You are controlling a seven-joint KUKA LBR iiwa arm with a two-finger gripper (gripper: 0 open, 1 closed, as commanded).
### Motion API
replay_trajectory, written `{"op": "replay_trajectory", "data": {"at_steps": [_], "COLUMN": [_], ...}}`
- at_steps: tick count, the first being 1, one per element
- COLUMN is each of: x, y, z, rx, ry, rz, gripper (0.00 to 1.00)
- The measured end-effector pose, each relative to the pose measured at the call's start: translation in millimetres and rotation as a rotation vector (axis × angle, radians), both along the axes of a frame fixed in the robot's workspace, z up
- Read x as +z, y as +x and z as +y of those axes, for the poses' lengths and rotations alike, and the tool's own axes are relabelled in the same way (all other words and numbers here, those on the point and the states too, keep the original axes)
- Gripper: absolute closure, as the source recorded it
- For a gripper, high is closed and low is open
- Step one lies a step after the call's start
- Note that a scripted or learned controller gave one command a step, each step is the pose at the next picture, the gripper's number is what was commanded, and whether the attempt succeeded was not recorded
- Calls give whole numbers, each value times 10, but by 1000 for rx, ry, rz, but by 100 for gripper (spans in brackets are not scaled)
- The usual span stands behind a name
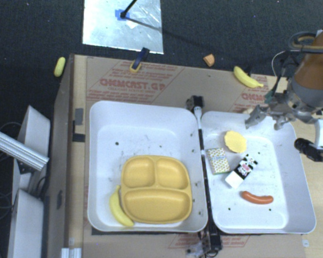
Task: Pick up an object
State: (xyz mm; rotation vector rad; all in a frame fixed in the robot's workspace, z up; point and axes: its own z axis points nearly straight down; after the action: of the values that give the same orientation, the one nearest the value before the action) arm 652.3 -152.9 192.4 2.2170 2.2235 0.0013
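So in the camera view, the gripper is being held over the far rim of the right bin, with its two fingers spread apart and nothing being gripped between them. The grey arm with its orange band is reaching in from the right.

Everything pickable is being kept on the near side of that gripper. A yellow disc is lying closest to it, just nearer the camera and slightly to the left, flat on the bin floor. Going further from the gripper in the same direction, a small patterned card is sitting against the divider, and a black-and-white block is resting just beside it, its long axis tilted diagonally. The sausage is lying furthest off, long axis running roughly left-right.

So the move is probably being decided by one thing: the disc is being offered as the nearest target, down and toward the camera from the open fingers. Being flat, it could be tricky to pinch, though; the block might be grabbed more easily.

The left bin, well away from the gripper, is being taken up by a yellow divided tray with a banana tucked against its near-left corner.
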Motion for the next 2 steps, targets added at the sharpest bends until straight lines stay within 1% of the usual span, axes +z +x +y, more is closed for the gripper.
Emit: {"op": "replay_trajectory", "data": {"at_steps": [1, 2], "x": [-1096, -963], "y": [156, 178], "z": [428, 419], "rx": [2, 4], "ry": [2, 0], "rz": [3, -4], "gripper": [0, 100]}}
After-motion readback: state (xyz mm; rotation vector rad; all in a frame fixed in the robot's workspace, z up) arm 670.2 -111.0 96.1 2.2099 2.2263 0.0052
